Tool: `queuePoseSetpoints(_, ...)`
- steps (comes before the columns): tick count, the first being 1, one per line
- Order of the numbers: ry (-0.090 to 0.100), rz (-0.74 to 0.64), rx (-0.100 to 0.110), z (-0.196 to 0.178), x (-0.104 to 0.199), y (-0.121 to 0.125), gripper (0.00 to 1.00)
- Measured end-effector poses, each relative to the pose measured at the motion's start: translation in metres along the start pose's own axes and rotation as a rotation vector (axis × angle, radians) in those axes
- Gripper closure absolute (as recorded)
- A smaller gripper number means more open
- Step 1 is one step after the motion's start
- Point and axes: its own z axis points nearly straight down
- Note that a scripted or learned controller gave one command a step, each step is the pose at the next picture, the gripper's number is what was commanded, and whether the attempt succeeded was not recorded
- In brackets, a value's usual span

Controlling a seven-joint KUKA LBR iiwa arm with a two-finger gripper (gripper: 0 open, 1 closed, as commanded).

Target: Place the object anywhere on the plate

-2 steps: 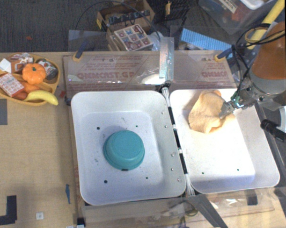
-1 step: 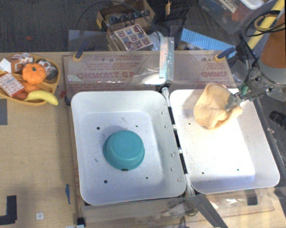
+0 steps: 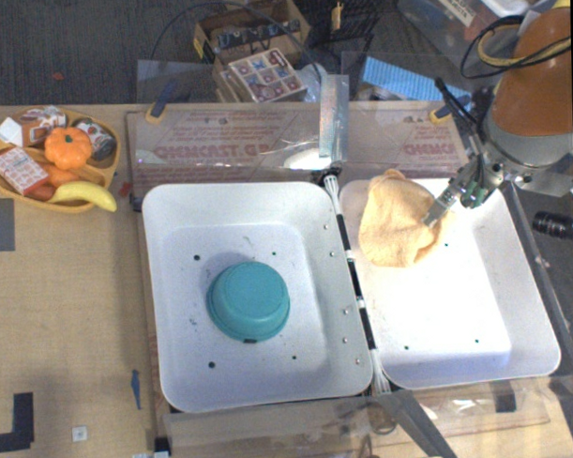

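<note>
I am watching the bench from the fixed overhead camera. The arm point(image 3: 535, 83) is reaching in from the right, its orange band high at the upper right, and the gripper point(image 3: 442, 207) is sitting low over the upper left part of the right bin point(image 3: 496, 310).

The task's thing, a crumpled yellow cloth point(image 3: 396, 219), is lying in the right bin's upper left corner, close against the divider between the two bins. The gripper's fingers are pinching the cloth's right edge: I am seeing a fold of fabric drawn up toward the tips, so I am logging it as clenched on the cloth. The contact point is small and partly washed out by the bright bin floor, so the grip is probably real but I am not certain how much fabric is caught.

The plate, which is looking to me like a teal round dish turned upside down point(image 3: 250, 301), is resting near the middle of the left bin point(image 3: 174, 237), well apart from the cloth.

Off the bins, a yellow tray of toy food point(image 3: 50, 161) is sitting at the far left of the bench, with a banana point(image 3: 84, 194) at its front edge.
</note>
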Motion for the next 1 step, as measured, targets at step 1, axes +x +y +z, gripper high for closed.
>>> queuePoseSetpoints(1,0.0,-0.397,-0.001,0.0086,0.0368,0.0423,1.0)
